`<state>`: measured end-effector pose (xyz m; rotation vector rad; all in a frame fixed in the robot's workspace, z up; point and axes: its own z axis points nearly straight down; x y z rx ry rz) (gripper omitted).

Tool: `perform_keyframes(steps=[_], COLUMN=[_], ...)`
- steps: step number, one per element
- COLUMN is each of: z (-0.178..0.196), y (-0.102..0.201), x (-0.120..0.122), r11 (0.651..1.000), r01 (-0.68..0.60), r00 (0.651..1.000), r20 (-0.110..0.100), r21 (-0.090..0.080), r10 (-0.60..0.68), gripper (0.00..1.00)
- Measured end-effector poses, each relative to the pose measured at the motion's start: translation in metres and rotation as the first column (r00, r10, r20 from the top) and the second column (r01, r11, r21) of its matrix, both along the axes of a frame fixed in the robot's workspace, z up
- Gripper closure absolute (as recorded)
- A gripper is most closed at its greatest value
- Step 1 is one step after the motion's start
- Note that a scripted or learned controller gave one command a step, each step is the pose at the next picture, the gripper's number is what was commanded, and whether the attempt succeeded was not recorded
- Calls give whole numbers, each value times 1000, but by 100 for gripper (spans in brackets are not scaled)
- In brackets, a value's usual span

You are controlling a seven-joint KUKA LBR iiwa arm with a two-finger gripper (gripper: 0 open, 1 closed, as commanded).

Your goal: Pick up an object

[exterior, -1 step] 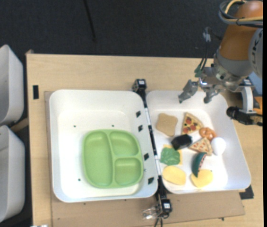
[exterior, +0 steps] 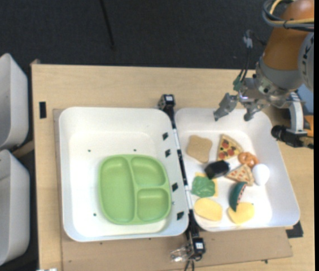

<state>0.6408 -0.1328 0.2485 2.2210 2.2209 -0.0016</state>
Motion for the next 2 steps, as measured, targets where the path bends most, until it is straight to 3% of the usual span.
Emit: perform_keyframes(steps=[2], z=[-121], y=[-14], x=[1], r11=[1000], r01=[3], r00=[1000], r20=[-3], r21=[0], r10=[-3], gripper=[0])
